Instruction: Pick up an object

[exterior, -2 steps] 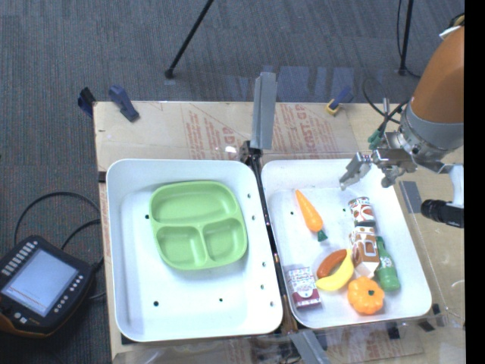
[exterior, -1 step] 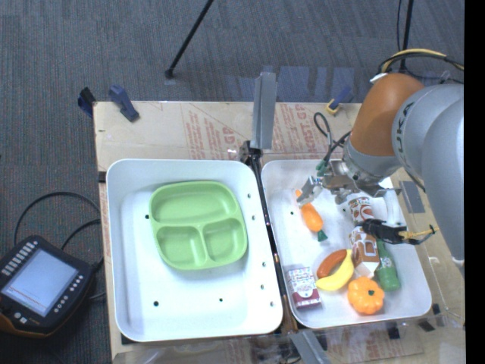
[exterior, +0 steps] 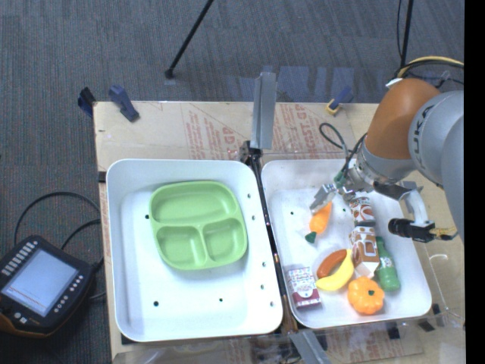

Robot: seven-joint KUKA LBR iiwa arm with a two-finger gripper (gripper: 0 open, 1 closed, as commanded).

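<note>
The left bin (exterior: 121,226) holds a smooth green three-compartment plate (exterior: 198,224), with bare white floor around it. In the right bin (exterior: 292,180), the gripper (exterior: 331,196) spreads its fingers narrowly just above the toy carrot (exterior: 320,220), holding nothing. Right of the carrot lie a carton (exterior: 364,237) with unreadable print, a banana (exterior: 338,277) and a ribbed orange pumpkin (exterior: 366,295); the bin's upper left floor is open.

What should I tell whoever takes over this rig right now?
Gripper: low in the right bin, at the top of the toy carrot; fingers unclear, nothing seen held.
Also in that bin: banana, small orange pumpkin, green bottle, red carton, tall box.
Left bin: green divided plate.
Done: nothing lifted.
Left: grasp and lift one object.
</note>
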